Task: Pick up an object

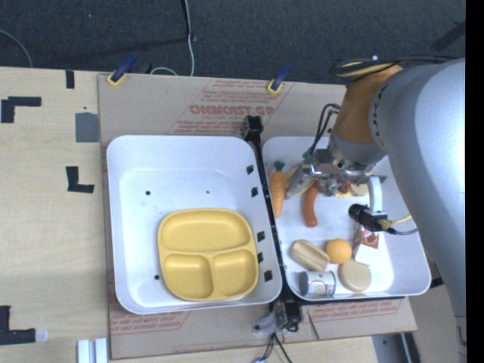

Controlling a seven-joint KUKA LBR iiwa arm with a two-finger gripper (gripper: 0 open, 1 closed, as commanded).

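Lying near-upright in frame, hot dog [310, 206] sits seemingly under gripper [327, 178].

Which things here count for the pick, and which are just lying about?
For the job:
gripper, low in the right bin
carrot
hot dog
bread roll
orange
can
round biscuit

Lying about:
yellow divided tray in the left bin
blue clamps
cardboard sheet
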